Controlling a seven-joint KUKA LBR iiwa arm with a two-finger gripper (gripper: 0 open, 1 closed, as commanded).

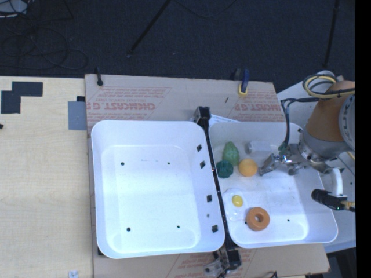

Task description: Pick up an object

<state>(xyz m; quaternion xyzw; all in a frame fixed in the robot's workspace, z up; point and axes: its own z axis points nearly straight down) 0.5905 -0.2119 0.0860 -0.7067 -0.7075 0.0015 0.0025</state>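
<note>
The right bin (316, 233) holds several small objects. A light green object (231, 152) stands near its left wall, with a dark teal one (224, 169) just in front of it. An orange ball (248, 167) lies beside them. Nearer the front are a small yellow piece (237, 200) and an orange ring (258, 218). A small pale item (249, 147) sits toward the back. My gripper (271, 165) is low inside the right bin, just right of the orange ball, with nothing visibly held.
The left bin (98, 155) sits beside the right one, with a black divider (210, 172) between them. Both rest on a cardboard sheet (145, 100). Cables (319, 84) and the arm's orange band (324, 120) stand over the right bin's right edge.
</note>
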